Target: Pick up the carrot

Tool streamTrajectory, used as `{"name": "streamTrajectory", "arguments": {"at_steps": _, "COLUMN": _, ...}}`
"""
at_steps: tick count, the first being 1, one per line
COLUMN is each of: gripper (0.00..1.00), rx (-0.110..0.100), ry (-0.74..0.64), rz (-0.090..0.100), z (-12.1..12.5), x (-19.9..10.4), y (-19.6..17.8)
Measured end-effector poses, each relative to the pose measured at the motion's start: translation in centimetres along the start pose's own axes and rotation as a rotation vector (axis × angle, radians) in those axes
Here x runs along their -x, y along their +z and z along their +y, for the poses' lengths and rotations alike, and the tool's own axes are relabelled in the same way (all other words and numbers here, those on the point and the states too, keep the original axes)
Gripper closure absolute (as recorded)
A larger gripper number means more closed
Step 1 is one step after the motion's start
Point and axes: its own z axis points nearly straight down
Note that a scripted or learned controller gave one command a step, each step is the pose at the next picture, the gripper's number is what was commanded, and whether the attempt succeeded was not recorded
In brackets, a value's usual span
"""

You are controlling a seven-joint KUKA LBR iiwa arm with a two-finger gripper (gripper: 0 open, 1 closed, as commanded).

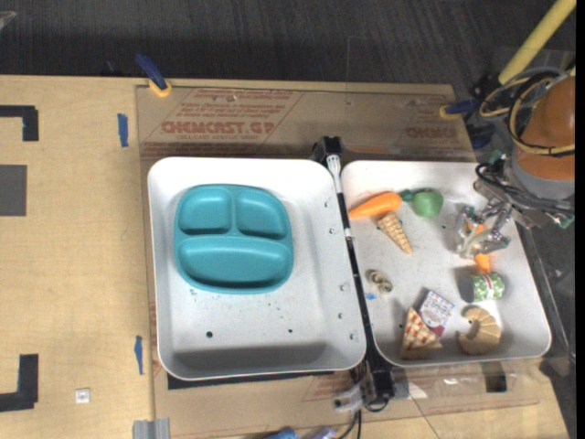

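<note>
The hand point(482, 230) hangs low over the right edge of the right bin point(539, 327), a tangle of shiny metal and cable; how far open it is cannot be told, and nothing can be made out in its grip. Just below it lie a small orange piece point(483, 262) and a green-and-white can point(488, 287).

The carrot point(376, 205) lies well apart to the left, near the bin's top left corner, its green top point(425, 202) pointing right and a cone point(397, 232) just beside it.

The likely trouble is a wrong grab: the orange piece sits far nearer, and at the carrot the cone could get nudged or pinched instead. The divided blue plate point(234, 238) sits in the left bin point(183, 337).
</note>
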Motion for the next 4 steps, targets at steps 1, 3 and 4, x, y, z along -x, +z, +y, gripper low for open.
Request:
{"name": "streamTrajectory", "arguments": {"at_steps": 1, "gripper": 0.0, "rx": 0.001, "ry": 0.0, "rz": 0.001, "z": 0.0, "x": 0.0, "y": 0.1}}
{"name": "streamTrajectory", "arguments": {"at_steps": 3, "gripper": 0.0, "rx": -0.005, "ry": 0.001, "rz": -0.007, "z": -0.1, "x": 0.3, "y": -1.1}}
{"name": "streamTrajectory", "arguments": {"at_steps": 4, "gripper": 0.0, "rx": 0.012, "ry": 0.063, "rz": 0.003, "z": -1.8, "x": 2.0, "y": 1.6}}
